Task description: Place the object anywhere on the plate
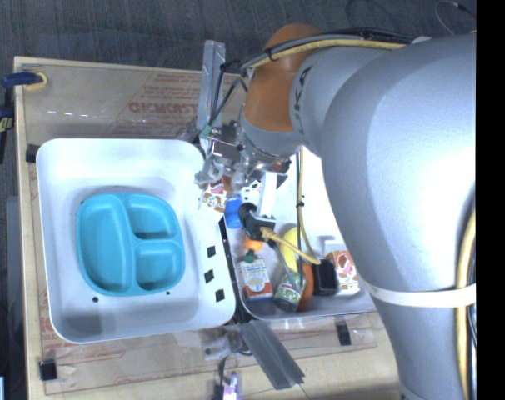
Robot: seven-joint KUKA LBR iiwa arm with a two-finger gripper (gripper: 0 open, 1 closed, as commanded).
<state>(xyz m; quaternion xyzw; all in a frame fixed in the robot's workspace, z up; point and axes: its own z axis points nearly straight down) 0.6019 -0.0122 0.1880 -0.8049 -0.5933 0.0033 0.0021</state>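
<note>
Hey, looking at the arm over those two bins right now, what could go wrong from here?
1. The gripper sits at the bins' shared wall, so whatever it carries may snag there.
2. The right bin is crowded with bottles and packets; neighbours could be dragged out.
3. The blue plate has raised dividers, so an object may tip.
</note>
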